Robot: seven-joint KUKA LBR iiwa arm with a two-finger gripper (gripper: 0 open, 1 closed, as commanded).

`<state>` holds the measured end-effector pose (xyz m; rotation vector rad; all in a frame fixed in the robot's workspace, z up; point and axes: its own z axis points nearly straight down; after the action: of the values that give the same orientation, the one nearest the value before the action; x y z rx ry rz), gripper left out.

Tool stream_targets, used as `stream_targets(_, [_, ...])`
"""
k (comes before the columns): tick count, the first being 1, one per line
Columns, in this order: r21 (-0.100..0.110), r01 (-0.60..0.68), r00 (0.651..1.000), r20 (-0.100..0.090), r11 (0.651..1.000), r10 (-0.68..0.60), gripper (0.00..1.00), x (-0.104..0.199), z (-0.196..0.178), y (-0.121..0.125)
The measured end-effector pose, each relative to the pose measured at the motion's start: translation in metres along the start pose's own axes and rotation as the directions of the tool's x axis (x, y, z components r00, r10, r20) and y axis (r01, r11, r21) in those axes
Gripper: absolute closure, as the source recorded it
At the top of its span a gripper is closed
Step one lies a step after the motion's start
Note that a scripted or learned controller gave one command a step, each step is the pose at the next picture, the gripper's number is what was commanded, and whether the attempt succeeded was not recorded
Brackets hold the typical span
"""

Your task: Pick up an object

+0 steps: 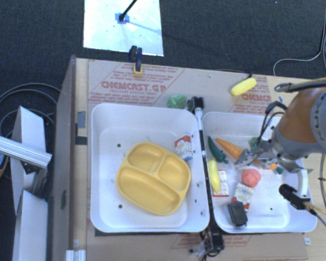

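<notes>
Over the right bin (pixel 294 218), my end effector (pixel 247 159) hangs low beside the orange carrot (pixel 229 147), just above the pink ball (pixel 251 177); whether it grips anything I cannot tell. Nearby lie a yellow banana (pixel 214 176) and a dark block (pixel 237 214). Across in the left bin (pixel 104 151) sits a yellow tray (pixel 153 178).

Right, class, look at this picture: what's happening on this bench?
A robot arm reaches into the right bin, its gripper low beside a toy carrot and above a pink ball. Whether it grips anything can't be told. The left bin has a yellow divided plate.
</notes>
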<state>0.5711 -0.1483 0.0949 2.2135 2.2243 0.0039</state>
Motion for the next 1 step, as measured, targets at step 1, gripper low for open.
stream_targets(1, [0.006,-0.005,1.000,-0.001,1.000,0.005,0.00,-0.0060,0.0113,-0.0335])
